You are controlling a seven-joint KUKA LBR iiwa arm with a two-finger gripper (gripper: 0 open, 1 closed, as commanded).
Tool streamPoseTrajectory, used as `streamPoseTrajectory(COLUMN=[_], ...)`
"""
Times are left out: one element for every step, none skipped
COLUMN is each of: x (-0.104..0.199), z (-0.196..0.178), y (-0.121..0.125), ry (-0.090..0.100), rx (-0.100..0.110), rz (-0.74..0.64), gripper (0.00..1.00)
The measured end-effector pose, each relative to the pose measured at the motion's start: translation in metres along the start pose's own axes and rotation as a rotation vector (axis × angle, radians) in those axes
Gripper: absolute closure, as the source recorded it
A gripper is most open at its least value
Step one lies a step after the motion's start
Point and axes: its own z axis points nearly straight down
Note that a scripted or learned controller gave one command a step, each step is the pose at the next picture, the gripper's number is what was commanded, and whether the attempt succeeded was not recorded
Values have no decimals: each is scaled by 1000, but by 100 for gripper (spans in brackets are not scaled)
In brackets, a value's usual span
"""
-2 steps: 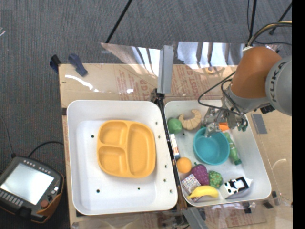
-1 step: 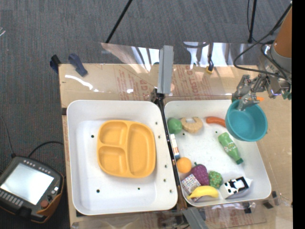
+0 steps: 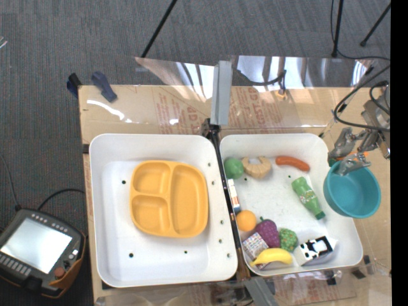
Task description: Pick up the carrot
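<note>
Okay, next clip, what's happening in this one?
Nothing is being handled yet. The gripper sits at the right edge of the bench, above the teal bowl and outside the bins. The carrot lies untouched near the back of the right bin, with a green bottle, banana and other toy food around. The left bin holds a yellow divided plate.
</note>
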Motion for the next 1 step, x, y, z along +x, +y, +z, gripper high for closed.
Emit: streamPoseTrajectory(x=[23], z=[35], y=[24], ry=[3], rx=[-2], rz=[-146], gripper=[100])
